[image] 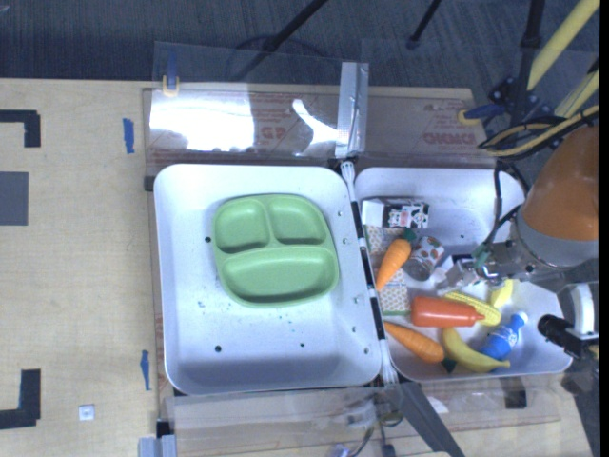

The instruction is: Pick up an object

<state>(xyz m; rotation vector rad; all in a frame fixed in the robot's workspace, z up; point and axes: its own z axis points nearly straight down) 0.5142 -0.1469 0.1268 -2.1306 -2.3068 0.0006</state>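
The right bin point(447, 184) holds a heap of toy food. An orange carrot point(392, 260) lies beside a small printed carton point(404, 215) and a greyish round item point(425, 255). Below them are a red-orange sausage-like piece point(442, 310), a second carrot point(414, 341), a yellow banana point(469, 351) and a blue bottle point(501, 336). My gripper point(466, 268) hangs low over the middle of this bin, just right of the greyish item and above the red-orange piece. The wrist hides what lies under it.
The left bin point(181, 284) bears a green divided plate point(276, 248). A clear upright panel point(247, 112) stands behind the bins. The arm's orange band point(569, 193) looms over the right bin's far right corner. Cables and stands crowd the upper right.
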